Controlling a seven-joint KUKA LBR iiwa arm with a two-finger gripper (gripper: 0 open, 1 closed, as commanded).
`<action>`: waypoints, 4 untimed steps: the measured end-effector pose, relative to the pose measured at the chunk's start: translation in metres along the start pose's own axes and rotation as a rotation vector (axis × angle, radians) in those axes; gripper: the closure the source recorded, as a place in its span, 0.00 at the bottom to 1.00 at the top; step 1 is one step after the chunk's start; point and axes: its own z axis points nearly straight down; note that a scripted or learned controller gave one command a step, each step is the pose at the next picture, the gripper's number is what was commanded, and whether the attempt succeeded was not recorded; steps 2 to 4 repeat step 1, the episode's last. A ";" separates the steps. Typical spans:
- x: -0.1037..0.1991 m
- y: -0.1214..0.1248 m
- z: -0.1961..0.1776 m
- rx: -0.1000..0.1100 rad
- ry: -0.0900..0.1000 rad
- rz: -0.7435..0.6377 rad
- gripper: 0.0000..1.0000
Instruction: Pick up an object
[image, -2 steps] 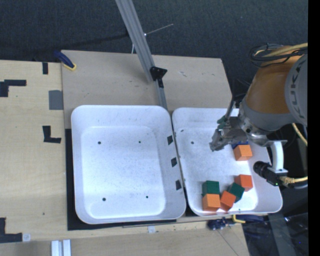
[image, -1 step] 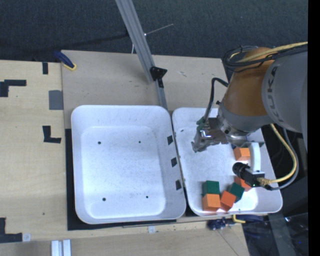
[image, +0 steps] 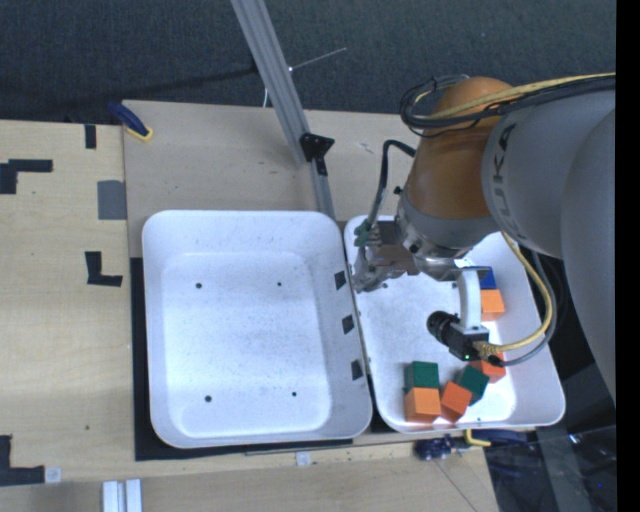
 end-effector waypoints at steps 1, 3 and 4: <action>0.054 0.002 0.001 0.001 0.000 -0.001 1.00; 0.054 0.002 0.001 0.001 0.000 -0.001 1.00; 0.054 0.002 0.001 0.001 0.000 -0.001 1.00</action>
